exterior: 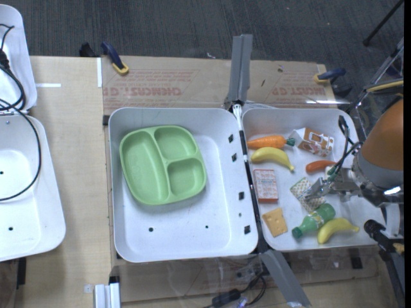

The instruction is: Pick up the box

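Right white plastic bin (pixel 257 117): metal two-finger gripper (pixel 314 192) low inside, finger spread unclear, small red rectangular cardboard box (pixel 266 185) lying apart, leftward of it.

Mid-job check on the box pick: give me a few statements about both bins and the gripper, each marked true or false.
1. The green divided plate lies in the left bin. True.
2. The red box lies in the left bin. False: it lies in the right bin, near the divider.
3. The gripper is directly over the red box. False: it sits to the right of the box, by a small patterned packet.
4. Two bananas are in the right bin. True.
5. The carrot lies above a banana in the camera view. True.
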Controlling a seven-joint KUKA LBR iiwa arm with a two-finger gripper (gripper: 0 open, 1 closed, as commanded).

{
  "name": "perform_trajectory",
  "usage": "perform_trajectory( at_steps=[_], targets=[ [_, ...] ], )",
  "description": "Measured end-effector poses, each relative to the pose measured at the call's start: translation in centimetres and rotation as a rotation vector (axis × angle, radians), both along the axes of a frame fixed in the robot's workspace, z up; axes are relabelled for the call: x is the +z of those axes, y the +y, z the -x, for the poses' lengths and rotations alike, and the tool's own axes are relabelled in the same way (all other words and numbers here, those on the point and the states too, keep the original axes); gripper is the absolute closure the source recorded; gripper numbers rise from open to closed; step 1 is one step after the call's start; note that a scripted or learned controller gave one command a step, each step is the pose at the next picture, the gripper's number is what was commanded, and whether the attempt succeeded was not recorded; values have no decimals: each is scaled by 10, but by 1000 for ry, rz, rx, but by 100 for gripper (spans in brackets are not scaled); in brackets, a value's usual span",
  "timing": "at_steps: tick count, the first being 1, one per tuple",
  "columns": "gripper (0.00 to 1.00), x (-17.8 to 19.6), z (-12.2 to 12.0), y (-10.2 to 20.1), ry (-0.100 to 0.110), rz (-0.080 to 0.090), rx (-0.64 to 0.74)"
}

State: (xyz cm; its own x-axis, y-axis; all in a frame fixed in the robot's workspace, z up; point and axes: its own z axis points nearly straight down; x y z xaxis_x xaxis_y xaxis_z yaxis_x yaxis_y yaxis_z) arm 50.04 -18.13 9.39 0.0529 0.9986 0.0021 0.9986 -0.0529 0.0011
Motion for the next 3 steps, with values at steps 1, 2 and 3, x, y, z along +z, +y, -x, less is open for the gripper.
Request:
perform_trajectory(
  at_steps=[1,2,3],
  targets=[
    [0,0,0,0,0,0,0],
    [0,1,-48,4,-5,5,97],
    [0,0,14,-7,-5,4,305]
  ],
)
